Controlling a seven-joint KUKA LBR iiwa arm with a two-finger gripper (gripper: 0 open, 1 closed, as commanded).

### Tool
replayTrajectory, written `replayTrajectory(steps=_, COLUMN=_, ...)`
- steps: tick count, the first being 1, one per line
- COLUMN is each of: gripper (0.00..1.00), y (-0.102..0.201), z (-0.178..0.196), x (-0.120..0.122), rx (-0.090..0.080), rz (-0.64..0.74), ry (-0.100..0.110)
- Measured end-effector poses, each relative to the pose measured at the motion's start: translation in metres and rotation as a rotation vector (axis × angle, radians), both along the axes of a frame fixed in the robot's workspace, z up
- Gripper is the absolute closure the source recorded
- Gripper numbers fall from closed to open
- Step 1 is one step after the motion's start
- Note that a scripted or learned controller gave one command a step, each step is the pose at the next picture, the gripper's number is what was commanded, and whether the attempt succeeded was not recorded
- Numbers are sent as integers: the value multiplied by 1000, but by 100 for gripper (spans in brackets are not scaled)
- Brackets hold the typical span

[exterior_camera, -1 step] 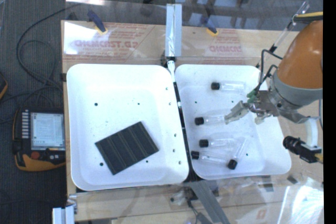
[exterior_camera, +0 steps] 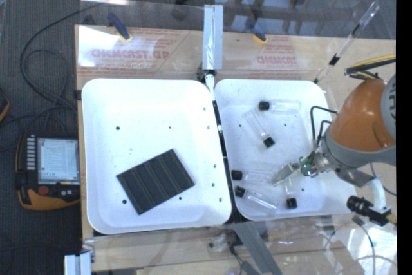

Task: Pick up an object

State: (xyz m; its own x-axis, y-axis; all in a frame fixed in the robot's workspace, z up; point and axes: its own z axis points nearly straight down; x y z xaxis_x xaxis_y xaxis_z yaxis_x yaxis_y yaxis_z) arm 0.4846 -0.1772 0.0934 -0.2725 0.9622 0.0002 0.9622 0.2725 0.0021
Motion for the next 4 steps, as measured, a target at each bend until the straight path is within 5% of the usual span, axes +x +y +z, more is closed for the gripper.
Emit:
replayTrajectory(steps=2, gripper=0, y=50, z=-2, x=4, rx=-11, rz=142, ry=-15)
replayTrajectory(steps=3, gripper=0, y=59, z=-3, x=86, rx=-7, rz=157, ry=-15)
replayTrajectory(steps=4, gripper=0, y=46, z=-2, x=14, rx=-5, rz=164, ry=-11)
